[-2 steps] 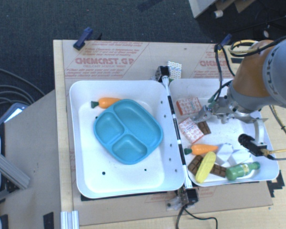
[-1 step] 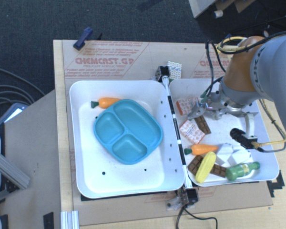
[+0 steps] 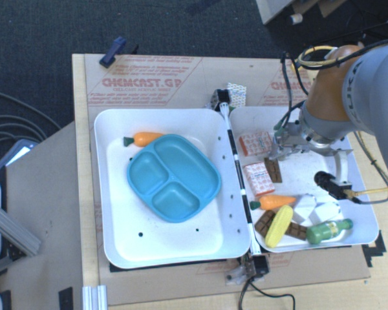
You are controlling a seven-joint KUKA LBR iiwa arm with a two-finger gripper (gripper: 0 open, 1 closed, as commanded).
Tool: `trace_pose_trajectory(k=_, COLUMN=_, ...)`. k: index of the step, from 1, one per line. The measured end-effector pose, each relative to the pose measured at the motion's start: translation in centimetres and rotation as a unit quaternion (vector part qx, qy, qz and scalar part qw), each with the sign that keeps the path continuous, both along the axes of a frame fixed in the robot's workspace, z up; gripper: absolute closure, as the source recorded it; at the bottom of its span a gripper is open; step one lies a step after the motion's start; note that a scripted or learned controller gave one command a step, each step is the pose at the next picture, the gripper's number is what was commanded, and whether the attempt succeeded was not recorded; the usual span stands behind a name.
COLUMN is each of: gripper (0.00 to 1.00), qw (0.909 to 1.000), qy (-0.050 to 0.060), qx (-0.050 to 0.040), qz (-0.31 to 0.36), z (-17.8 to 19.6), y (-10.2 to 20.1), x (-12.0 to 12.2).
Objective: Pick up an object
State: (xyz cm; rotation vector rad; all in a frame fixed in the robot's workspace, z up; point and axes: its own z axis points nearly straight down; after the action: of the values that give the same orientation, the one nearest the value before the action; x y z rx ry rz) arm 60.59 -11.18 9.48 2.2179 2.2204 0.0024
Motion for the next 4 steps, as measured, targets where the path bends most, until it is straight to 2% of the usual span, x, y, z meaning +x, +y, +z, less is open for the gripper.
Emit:
trace_pose_trajectory(k=1, gripper=1.00, qw=1.0000, qy=0.003, qx=0.0016, qz=0.000, z=9.0, y=7.2, x=-6.4)
trace_pose_trajectory(k=2, gripper=1.00, qw=1.0000, qy=0.002, qx=0.0003, qz=-0.001, z=-1.0, y=-0.4, x=-8.6)
trace_pose_trajectory(k=3, gripper=0.00, qw=1.0000, qy=0.002, qx=0.0008, qz=-0.001, z=-1.0, y=-0.4, x=-8.6)
trace_pose_trajectory(k=4, gripper=0.00, qw=1.0000, qy=0.002, qx=0.0009, qz=0.000, z=-1.0, y=1.1, x=-1.6)
